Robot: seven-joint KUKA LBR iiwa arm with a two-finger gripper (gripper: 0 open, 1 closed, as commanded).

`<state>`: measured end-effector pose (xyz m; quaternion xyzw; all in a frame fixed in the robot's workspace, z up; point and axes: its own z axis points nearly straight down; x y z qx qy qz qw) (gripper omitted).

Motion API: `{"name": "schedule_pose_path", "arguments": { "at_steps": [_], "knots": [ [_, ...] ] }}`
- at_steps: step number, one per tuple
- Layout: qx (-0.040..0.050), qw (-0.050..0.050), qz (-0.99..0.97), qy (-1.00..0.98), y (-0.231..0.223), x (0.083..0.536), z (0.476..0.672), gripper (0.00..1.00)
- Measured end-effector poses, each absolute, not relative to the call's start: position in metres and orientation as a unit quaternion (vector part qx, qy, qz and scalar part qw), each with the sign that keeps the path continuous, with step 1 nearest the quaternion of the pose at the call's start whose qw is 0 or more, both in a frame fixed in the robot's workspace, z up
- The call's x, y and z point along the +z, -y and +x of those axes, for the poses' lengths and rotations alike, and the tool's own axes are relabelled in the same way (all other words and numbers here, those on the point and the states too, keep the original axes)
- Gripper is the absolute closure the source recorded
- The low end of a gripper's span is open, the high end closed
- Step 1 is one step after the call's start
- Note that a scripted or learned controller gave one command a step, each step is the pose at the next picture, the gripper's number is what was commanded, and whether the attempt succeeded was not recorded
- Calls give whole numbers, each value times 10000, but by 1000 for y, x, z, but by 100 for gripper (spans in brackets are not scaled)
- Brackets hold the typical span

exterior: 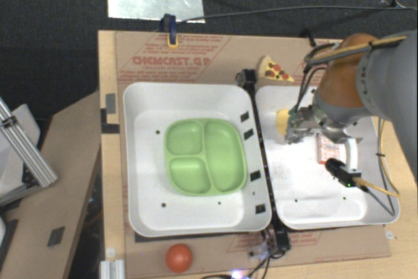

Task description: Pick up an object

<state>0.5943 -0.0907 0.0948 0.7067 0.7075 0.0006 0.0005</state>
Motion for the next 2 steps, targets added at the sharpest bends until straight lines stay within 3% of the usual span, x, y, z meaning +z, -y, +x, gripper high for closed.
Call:
{"name": "schedule_pose_path", "arguments": {
  "at_steps": [2],
  "knots": [
    [23,27,7055,-7087,81,201,597,100]
  ]
}}
